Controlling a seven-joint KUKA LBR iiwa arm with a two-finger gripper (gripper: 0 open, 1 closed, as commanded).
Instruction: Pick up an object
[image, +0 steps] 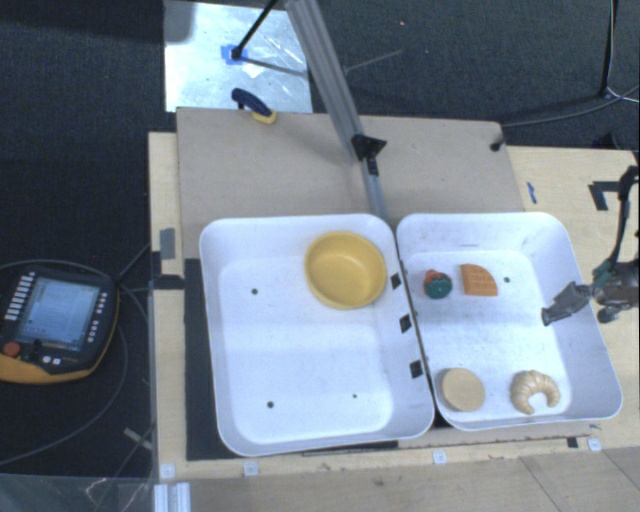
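The right bin (560, 240) holds several small items: a green and red ball-like toy (437, 285), an orange wedge (478, 280), a round tan disc (462, 389) and a pale croissant (535, 390). A yellow bowl (346, 269) sits at the top right of the left bin (230, 330). My gripper (562, 305) reaches in from the right edge and hangs over the right side of the right bin, above and right of the croissant. Nothing is visible between its dark fingers.
A metal pole (335, 90) slants down to a clamp above the bins' joint. A teach pendant (55, 322) lies on the floor at left. The bench board (300, 165) is bare behind the bins.
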